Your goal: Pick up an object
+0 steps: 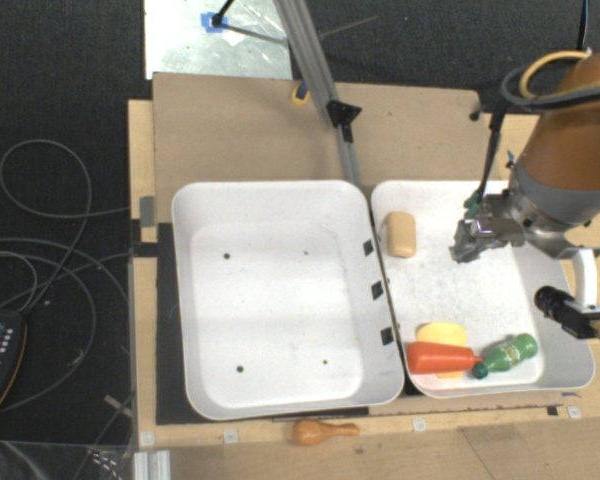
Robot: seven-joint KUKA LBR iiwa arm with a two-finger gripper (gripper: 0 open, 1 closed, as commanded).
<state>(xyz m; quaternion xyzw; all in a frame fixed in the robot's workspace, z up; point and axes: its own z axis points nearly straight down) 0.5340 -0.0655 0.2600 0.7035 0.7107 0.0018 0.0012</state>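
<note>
The gripper hangs over the right bin, in the upper right of the frame, above bare bin floor. Jaw state cannot be told: the wrist hides the tips from this angle. No object is seen in the gripper.

Candidate objects in the right bin:

1. Tan block. Lies near the bin's upper left corner, just beside the divider between the bins. It is left of the gripper, at about the same height in the frame, and apart from it. Its long axis runs up-down in the frame. It stands alone.
2. Yellow piece, orange carrot and green bottle. These are grouped along the bin's lower edge, below the gripper. The carrot's long axis runs left-right; the bottle lies on a slant, cap end toward the carrot. The yellow piece touches the carrot, and the bottle's cap end meets the carrot's right end.

Judgement: the block is the nearest and least crowded target. The governing relation is a sideways offset to the left, so the move calls for a leftward shift before descent, with the jaws closing across the block's short, left-right width.

The left bin holds no candidate. A tan pear-shaped item lies on the bench below it, outside both bins.
</note>
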